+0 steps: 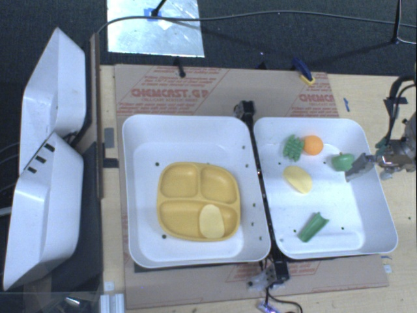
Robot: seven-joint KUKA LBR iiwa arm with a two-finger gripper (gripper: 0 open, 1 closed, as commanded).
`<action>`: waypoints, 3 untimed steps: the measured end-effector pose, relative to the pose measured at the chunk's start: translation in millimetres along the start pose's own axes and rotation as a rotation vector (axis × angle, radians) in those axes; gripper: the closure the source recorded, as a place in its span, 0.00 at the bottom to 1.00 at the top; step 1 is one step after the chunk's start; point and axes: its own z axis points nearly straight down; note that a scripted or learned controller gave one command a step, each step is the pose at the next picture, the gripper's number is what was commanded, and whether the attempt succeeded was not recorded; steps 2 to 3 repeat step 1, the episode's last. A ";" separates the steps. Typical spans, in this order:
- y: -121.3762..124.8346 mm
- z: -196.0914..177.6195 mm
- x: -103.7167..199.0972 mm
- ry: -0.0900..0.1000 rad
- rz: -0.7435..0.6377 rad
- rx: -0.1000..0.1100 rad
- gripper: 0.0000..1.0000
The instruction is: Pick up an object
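- Now the gripper (360,167) sits at three o'clock in the right bin (339,243), beside the green piece (342,161).
- Whether it is apart or together, I cannot tell.
- Centre over it before closing.

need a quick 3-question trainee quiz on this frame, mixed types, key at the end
1. True or false: the pale yellow oval piece lies in a compartment of the yellow divided plastic tray in the left white bin.
2. In the right white bin, what touches the small orange ball?
A) the bumpy green toy
B) the long green stick-shaped piece
C) the pale yellow lemon-shaped toy
3. Which object lies nearest the grey two-finger gripper at the bin's right edge?

Key: 1 true; 2 A; 3 the small rounded green toy.
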 end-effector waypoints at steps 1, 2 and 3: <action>0.0 0.0 0.0 0.000 0.000 0.000 0.00; 0.0 0.0 0.0 0.000 0.000 0.000 0.00; 0.0 0.0 0.0 0.000 0.000 0.000 0.00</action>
